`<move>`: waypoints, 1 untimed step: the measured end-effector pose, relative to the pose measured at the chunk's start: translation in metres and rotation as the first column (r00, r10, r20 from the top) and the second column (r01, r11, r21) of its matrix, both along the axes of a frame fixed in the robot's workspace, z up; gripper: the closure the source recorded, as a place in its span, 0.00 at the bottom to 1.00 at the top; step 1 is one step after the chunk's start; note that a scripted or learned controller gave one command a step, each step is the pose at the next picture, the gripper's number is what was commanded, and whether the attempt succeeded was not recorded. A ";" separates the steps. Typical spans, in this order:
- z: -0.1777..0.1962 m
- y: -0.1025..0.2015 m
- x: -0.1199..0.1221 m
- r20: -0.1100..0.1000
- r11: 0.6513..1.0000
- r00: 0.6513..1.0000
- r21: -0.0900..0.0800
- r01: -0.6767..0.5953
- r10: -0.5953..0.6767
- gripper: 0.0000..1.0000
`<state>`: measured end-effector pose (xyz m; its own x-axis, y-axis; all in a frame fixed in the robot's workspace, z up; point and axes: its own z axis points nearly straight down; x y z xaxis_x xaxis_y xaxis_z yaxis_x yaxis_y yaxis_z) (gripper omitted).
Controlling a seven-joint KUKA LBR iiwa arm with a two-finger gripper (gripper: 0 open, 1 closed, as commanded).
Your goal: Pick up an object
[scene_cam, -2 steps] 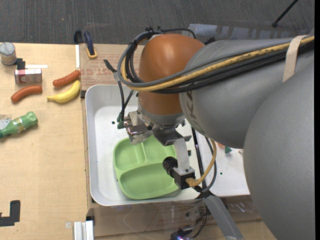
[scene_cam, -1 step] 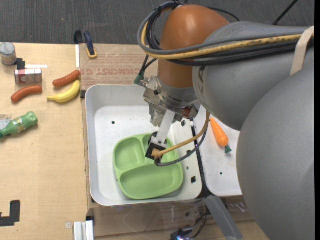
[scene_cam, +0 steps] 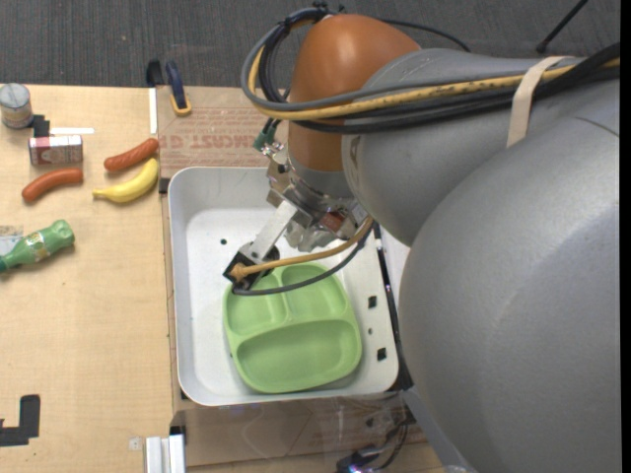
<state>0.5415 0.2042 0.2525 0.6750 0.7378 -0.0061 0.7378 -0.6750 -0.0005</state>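
Note:
A light green divided plate (scene_cam: pixel 294 338) lies in the lower half of the white bin (scene_cam: pixel 202 264), with two small compartments at its far side and one large one nearer. My gripper (scene_cam: pixel 308 220) hangs under the orange wrist, just above the plate's far edge. The bulky grey arm covers the right part of the view and whatever lies beneath it.
On the wooden bench left of the bin lie a banana (scene_cam: pixel 129 186), two red sausages (scene_cam: pixel 131 155) (scene_cam: pixel 52 183), a green bottle (scene_cam: pixel 39 243), a small box (scene_cam: pixel 55 149) and a can (scene_cam: pixel 15 104). A blue clamp (scene_cam: pixel 175 87) sits on cardboard behind the bin.

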 end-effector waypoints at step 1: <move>-0.140 0.010 -0.050 0.022 0.951 0.951 0.021 0.307 -0.308 1.00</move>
